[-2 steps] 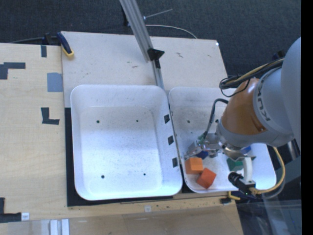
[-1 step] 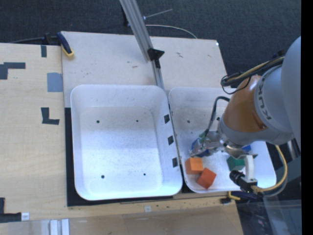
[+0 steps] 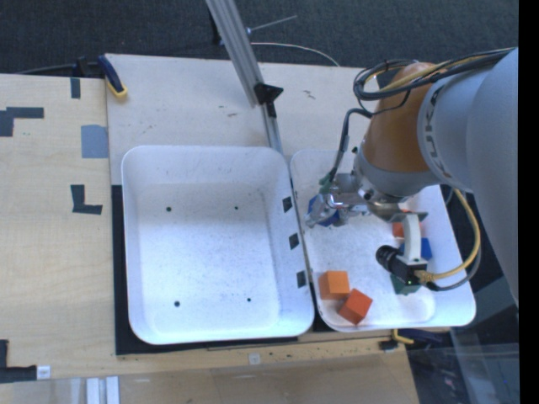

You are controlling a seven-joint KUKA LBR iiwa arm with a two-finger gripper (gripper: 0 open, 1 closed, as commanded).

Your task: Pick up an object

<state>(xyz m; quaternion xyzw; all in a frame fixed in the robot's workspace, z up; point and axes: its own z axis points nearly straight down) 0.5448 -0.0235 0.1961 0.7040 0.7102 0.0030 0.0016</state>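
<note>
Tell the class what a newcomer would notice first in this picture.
The big grey arm with its orange band looms over the right bin, its gripper low near that bin's left wall. Two orange blocks sit side by side at the bin's near edge. The left bin lies beside it.

On my pale wooden bench (image 3: 50, 225) I see dark grey tape marks (image 3: 81, 199) at its left side. A yellow-and-blue clamp (image 3: 112, 77) grips its far edge. A slanted aluminium rail (image 3: 240, 45) crosses above dark carpeted floor (image 3: 101, 11), with a thin white cable (image 3: 295, 50) just beside it.
</note>
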